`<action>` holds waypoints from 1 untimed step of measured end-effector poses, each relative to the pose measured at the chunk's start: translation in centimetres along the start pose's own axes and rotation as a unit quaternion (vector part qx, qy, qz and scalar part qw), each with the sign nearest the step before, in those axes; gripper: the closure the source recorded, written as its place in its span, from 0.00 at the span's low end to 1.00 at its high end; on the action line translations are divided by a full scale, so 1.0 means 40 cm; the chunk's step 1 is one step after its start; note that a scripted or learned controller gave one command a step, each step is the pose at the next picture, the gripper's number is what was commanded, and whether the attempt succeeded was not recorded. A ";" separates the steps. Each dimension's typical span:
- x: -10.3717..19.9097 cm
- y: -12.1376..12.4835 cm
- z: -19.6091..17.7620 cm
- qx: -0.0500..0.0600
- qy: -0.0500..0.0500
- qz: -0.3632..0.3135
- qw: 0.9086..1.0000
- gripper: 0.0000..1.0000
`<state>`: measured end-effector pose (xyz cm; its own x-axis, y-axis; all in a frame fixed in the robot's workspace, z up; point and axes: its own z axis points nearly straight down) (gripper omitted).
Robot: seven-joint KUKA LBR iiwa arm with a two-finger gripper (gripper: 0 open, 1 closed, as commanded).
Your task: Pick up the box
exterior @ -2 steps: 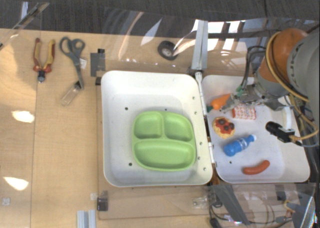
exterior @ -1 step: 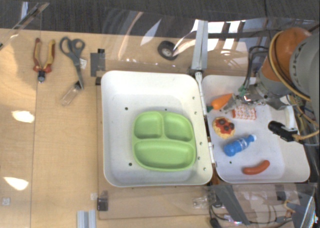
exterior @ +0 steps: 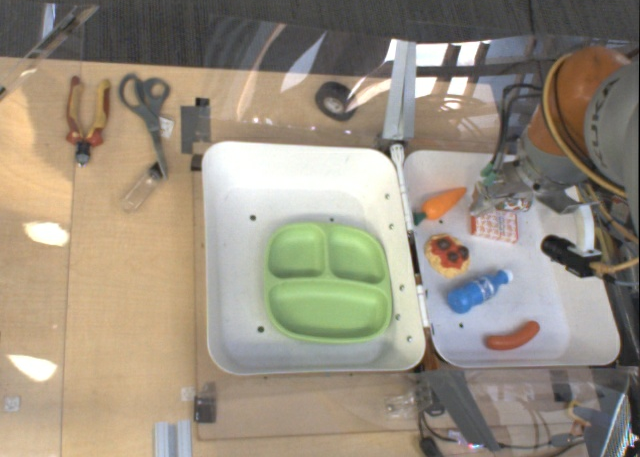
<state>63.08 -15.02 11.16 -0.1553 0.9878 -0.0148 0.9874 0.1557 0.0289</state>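
The box (exterior: 495, 226), white with red print, is seen lying in the right bin (exterior: 590, 345), beside a toy carrot (exterior: 441, 204) and a small pizza (exterior: 448, 254). The claw (exterior: 497, 188) is positioned directly over the box's upper edge; whether it is open or closed cannot be told.

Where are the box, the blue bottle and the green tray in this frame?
box (exterior: 496, 227), camera view, on its red-and-white top face.
blue bottle (exterior: 477, 291), camera view, mid-body.
green tray (exterior: 328, 281), camera view, on the ridge between compartments.
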 end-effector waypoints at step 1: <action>0.156 -0.011 -0.210 0.010 0.007 -0.004 1.000 1.00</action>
<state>61.44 -8.84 19.45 -0.1644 0.9864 -0.0013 0.9864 0.1644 0.0079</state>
